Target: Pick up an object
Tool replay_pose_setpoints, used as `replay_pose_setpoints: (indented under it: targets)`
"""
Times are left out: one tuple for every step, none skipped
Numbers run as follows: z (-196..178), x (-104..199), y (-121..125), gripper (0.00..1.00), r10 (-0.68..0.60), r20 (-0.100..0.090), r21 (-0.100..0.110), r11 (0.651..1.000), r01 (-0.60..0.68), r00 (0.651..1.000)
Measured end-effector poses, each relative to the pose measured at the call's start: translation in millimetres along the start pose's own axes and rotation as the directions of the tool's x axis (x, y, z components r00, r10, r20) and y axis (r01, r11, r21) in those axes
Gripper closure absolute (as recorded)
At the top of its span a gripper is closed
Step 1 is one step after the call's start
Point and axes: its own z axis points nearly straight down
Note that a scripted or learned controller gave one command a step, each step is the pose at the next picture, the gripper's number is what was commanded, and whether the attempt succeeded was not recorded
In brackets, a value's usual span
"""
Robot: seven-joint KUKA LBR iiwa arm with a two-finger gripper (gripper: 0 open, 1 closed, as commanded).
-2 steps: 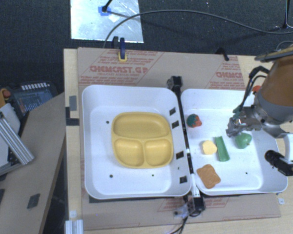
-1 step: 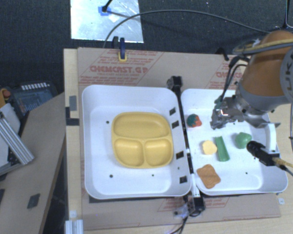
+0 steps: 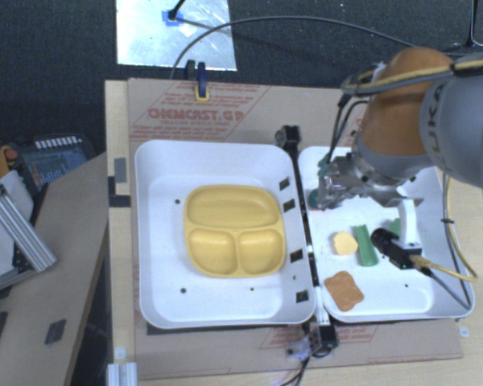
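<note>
Pincer [image 3: 322, 193] state unclear; glossy yellow three-compartment tray [image 3: 233, 230] in left white bin [image 3: 157, 240].

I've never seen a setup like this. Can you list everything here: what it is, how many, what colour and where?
Left bin: one, white, left side of the bench.
Right bin: one, white, right beside the left bin.
Divided tray: one, yellow, middle of the left bin.
Small block: one, yellow, in the right bin.
Green piece: one, green, right bin, next to the small block.
Flat piece: one, brown, near left corner of the right bin.
Cardboard sheet: one, tan with red print, under both bins.
Shiny sheet: one, silver, beyond the bench.
Arm: one, grey with an orange band, reaching in from the right.
Gripper: one, metallic, over the right bin's far left part.
</note>
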Motion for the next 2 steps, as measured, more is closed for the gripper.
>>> replay_pose_setpoints:
  targets:
    - [-10, 51, 9, 1.00, -0.003, -0.002, 0.000, 1.000, 0.003, 1.000]
    - [1, 97, 24, 1.00, -0.001, 0.000, 0.000, 1.000, 0.001, 1.000]
